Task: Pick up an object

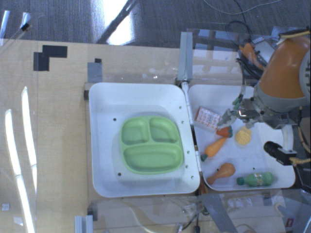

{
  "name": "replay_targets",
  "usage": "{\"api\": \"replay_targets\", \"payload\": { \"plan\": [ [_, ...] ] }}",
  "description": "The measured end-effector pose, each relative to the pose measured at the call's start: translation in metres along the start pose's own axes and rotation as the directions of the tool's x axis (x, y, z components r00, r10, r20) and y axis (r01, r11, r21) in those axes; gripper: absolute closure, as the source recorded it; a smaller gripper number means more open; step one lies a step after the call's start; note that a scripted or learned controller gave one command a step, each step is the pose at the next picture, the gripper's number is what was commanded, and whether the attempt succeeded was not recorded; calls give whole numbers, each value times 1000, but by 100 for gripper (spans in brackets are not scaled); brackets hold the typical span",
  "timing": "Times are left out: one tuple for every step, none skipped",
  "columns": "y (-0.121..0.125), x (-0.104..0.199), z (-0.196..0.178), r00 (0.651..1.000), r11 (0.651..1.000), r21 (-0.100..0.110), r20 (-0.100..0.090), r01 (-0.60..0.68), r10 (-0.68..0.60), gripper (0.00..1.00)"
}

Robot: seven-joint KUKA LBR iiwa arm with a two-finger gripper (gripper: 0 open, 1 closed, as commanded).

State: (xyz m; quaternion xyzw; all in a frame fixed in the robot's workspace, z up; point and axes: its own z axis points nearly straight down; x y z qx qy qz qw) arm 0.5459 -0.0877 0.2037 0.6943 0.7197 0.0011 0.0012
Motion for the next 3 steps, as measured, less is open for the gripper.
{"api": "replay_targets", "payload": {
  "plan": [
    [12,-8,113,993,993,-8,2,119,-119,0],
    [15,-7,101,993,993,-13,1,121,-121,100],
    [49,36,18,999,999,-4,0,-40,40,100]
  ]
}}
